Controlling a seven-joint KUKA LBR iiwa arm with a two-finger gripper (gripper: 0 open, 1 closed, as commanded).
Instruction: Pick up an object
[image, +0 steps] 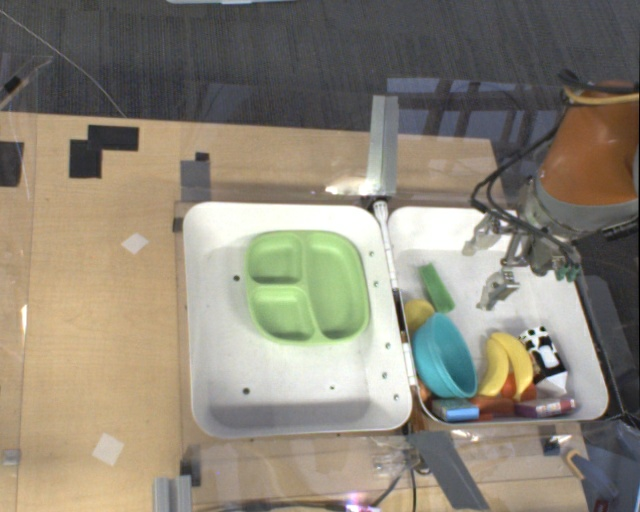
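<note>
My gripper (490, 262) hovers over the upper part of the right bin (450, 235), open, with nothing between its fingers. Below it in that bin lie a green block (435, 287), a small yellow piece (417, 313), a blue bowl (444, 356) on its side, a yellow banana (504, 362) and a black-and-white toy (542, 351). The green block is left of the lower fingertip and apart from it. Along the bin's front wall sit a small blue item (458, 410) and a pink marker (546, 407).
The left bin (215, 330) holds a light green divided plate (305, 285). A metal divider (392, 290) separates the two bins. The arm's orange band (598, 140) hangs over the right bin's far right corner, with cables beside it.
</note>
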